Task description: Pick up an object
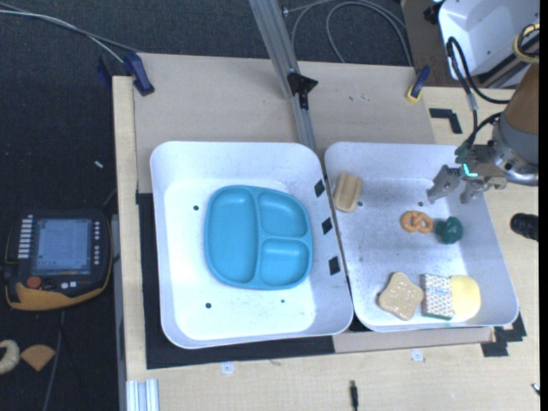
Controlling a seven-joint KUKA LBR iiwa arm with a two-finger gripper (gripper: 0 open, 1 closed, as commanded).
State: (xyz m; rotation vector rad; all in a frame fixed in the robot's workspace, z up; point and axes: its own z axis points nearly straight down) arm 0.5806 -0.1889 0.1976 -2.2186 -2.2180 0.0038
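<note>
A divided tray (257, 235) lies in the left bin (171, 165). The right bin (377, 157) holds a pretzel (416, 222) just left of a ball (449, 229), with a cracker (401, 295) near its front edge.

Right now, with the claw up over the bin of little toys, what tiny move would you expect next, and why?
Probably a short drop toward the dark green piece. The gripper hangs above the right bin with nothing between its fingers, and that piece and the pretzel lie nearest under it, while the cracker and the yellow item sit further off.

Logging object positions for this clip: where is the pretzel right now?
The pretzel lies in the right bin, upper middle, just left of the dark green object and below-left of the gripper.
</note>
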